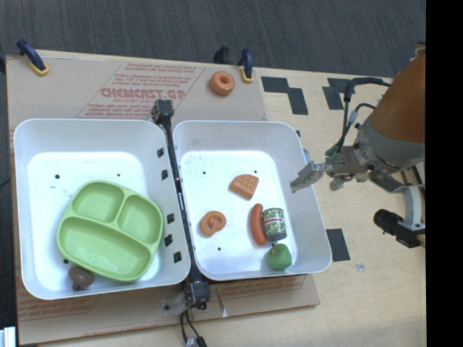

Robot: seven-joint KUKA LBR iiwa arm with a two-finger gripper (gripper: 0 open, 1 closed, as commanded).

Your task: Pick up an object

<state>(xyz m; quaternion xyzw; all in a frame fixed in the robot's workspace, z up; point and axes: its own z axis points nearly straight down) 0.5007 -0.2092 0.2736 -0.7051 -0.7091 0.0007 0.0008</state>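
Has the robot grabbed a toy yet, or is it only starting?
Only starting. Nothing looks done: the waffle, donut, hot dog, can and green fruit all lie in the right bin. The gripper sits at that bin's right rim, above the wall, with nothing between its parts. Left to do: reach in, close on one toy and lift it.

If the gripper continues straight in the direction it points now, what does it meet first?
The gripper points left and slightly down into the right bin. Probably it would first meet the small can or the hot dog, though depth is unclear.
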